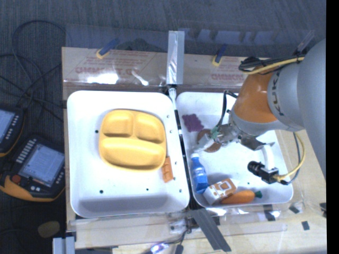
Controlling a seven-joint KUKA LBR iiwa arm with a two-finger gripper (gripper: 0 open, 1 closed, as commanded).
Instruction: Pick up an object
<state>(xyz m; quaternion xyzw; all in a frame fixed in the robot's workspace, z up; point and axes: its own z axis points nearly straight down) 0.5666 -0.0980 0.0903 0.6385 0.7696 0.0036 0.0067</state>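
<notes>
The gripper hung low in the right bin, at 9 o'clock from the orange wrist, touching a brown object; its opening could not be told. Judged the reaching step; next it needed a firm close, then a lift

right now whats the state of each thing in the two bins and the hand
yellow tray: upside down, flat in the left bin
orange piece: beside the tray's right edge
purple item: lying in the right bin
brown item: lying under the hand
blue bottle: on its side
carton: lying flat
carrot: lying along the near wall
</notes>
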